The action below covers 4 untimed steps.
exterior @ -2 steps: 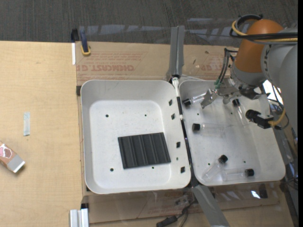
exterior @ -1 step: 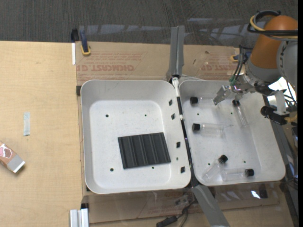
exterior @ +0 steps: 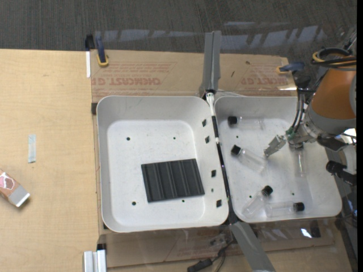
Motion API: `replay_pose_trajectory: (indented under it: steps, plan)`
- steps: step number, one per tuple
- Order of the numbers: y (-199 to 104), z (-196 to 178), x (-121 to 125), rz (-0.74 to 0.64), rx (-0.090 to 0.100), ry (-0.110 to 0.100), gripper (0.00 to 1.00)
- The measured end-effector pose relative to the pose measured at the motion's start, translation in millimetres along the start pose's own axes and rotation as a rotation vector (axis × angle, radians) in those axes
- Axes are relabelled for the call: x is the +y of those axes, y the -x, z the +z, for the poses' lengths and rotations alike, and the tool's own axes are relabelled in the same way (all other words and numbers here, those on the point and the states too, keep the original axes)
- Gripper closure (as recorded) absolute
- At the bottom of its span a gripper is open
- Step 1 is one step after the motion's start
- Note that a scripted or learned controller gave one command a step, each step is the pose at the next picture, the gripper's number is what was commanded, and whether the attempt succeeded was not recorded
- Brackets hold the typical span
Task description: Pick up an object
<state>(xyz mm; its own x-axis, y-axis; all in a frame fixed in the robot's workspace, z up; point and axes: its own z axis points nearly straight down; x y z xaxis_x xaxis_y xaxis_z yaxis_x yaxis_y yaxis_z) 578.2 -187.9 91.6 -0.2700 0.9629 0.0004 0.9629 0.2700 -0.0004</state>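
1. The camera view looks down on two shallow white plastic bins with rounded corners, side by side on a bench; the left bin (exterior: 113,123) and the right bin (exterior: 238,109) touch along a middle wall fitted with small dark clips.
2. In the left bin lies a black ribbed mat (exterior: 172,179), rectangular and flat, with lengthwise grooves, turned a little off square, near the front of the bin floor.
3. The right bin holds several small clear tubes with black caps. One tube (exterior: 233,119) lies near the back wall, another tube (exterior: 244,154) lies left of centre, a third tube (exterior: 258,200) lies slanted near the front, and a fourth tube (exterior: 283,208) lies flat along the front wall. Their clear bodies are hard to make out against the white floor.
4. The arm (exterior: 334,98) enters from the right, its orange band rounded and smooth above grey metal parts and looped cables.
5. The gripper (exterior: 275,146) hangs over the middle of the right bin, a grey wedge-shaped tip pointing left and down. I cannot tell whether it is apart or together, and nothing shows clamped in it.
6. Behind the bins lies brown printed cardboard (exterior: 136,75); left of them is a pale wooden board (exterior: 45,106) with a small grey strip (exterior: 32,148) and a rounded packet (exterior: 12,189).
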Motion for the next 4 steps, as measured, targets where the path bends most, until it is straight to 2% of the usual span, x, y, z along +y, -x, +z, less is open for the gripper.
replay_pose_trajectory:
  steps: [1,2,3,4]
  plan:
    - [34.3,-56.1,-6.2,-0.429,-0.003,0.003,0.0]
    - [19.7,-142.2,-56.9,-0.774,-0.003,0.003,0.0]
    - [6.6,-206.2,-103.4,-1.002,-0.004,0.003,0.0]
    - [6.4,-259.0,-101.8,-1.309,-0.006,0.003,0.0]
